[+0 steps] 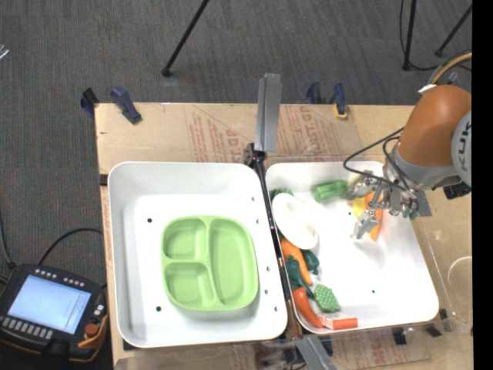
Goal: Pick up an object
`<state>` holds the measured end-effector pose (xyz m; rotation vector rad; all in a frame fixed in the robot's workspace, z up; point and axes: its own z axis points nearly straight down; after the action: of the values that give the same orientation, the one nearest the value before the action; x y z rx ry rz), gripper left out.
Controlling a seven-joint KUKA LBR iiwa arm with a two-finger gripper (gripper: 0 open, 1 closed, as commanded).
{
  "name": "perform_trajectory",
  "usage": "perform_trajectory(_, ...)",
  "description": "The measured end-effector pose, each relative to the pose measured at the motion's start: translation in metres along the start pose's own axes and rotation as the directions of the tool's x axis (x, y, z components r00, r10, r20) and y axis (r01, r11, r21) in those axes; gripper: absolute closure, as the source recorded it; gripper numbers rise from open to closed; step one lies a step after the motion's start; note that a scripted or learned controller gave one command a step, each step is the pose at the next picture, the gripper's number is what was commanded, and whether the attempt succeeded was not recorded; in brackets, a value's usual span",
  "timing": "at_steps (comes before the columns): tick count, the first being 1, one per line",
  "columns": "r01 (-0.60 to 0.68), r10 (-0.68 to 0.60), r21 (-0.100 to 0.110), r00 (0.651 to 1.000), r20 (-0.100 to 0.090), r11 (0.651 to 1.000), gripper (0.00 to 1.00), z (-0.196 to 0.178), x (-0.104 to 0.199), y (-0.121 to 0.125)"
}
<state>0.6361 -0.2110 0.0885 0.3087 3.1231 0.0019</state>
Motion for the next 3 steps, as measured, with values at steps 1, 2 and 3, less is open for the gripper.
perform_trajectory(1, -0.105, 0.105, -0.001, 0.994, -0.003, 0.994, 0.00, 0.001, 0.009, 0.001)
perform_trajectory(2, -0.149, 0.149, 0.000, 0.989, -0.004, 0.989, 0.00, 0.001, 0.009, 0.020)
perform_trajectory(3, -0.096, 0.096, 0.000, 0.995, -0.005, 0.995, 0.00, 0.001, 0.014, 0.049)
